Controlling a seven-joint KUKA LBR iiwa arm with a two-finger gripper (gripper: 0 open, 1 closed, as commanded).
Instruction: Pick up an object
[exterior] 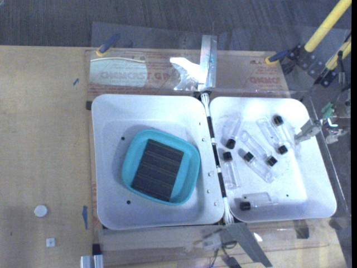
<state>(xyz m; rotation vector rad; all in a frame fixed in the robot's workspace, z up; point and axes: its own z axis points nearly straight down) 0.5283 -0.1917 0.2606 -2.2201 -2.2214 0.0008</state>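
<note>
Two shallow white plastic bins side by side on a tan wooden worktop, smooth-walled with rounded corners, touching along a shared middle rim.

In the left white bin: one teal square dish of glossy plastic with rounded corners, turned slightly askew. Lying inside it, one dark grey rectangular block with a ribbed top of parallel ridges.

In the right white bin: seven clear plastic vials with black caps, as far as can be counted, slim, tube-shaped and all on their sides. Six scattered loosely across the upper and middle floor, some touching or crossing, among them one near the far right corner and one beside the middle rim. One apart from the rest near the front edge, cap pointing left. Transparent bodies hard to separate against the white floor, so count taken from the caps.

At the right rim of the right bin, the metallic grey claw, pointing left and downward above the bin's edge, near the rightmost vials but with nothing seen in its grip. Open or closed: cannot tell, too small and blurred.

Behind the bins, one upright metal bracket and two clamps, one at the left and one at the right. At the top right, one yellow rod running at a slant. On the bare worktop at the lower left, one small pale round disc.
</note>
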